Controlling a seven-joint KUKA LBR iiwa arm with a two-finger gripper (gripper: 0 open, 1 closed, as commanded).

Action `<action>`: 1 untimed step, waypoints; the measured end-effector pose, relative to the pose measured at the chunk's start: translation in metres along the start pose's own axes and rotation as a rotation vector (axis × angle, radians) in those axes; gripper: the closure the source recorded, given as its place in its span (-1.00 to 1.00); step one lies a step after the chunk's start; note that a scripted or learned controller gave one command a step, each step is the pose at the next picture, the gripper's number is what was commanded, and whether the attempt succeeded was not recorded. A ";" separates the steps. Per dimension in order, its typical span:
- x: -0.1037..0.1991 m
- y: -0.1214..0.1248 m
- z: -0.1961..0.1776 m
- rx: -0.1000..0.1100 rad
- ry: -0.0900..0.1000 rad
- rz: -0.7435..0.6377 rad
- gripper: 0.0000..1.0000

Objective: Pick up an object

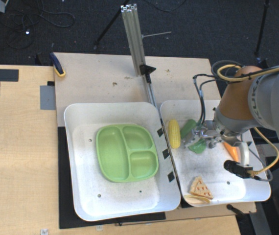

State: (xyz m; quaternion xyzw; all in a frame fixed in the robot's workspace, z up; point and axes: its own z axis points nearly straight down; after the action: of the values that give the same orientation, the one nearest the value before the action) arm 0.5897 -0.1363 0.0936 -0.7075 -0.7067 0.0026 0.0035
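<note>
My pincer (201,139), its opening not discernible, hovers at the green toy vegetable (192,136) in the right bin (257,192) beside the corn cob (174,133); probably light, rigid, slippery plastic, best gripped across its narrow middle.

A light-green, three-compartment plastic plate (127,152) lies in the shallow white left bin (76,180). In the shallow white right bin (257,192), just beside that plate's bin wall, lies a yellow corn cob (174,133), with the metal two-finger gripper (198,139) over a green item (190,129) next to it. An orange carrot-like piece (232,152) and a tan waffle-patterned wedge (199,188) lie farther from the plate.
</note>
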 end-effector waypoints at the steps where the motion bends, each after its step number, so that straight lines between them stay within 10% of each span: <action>1: 0.000 0.001 0.002 -0.007 0.000 0.000 -1.00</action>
State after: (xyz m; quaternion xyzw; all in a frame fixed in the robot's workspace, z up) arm 0.5910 -0.1366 0.0913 -0.7074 -0.7068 0.0001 0.0010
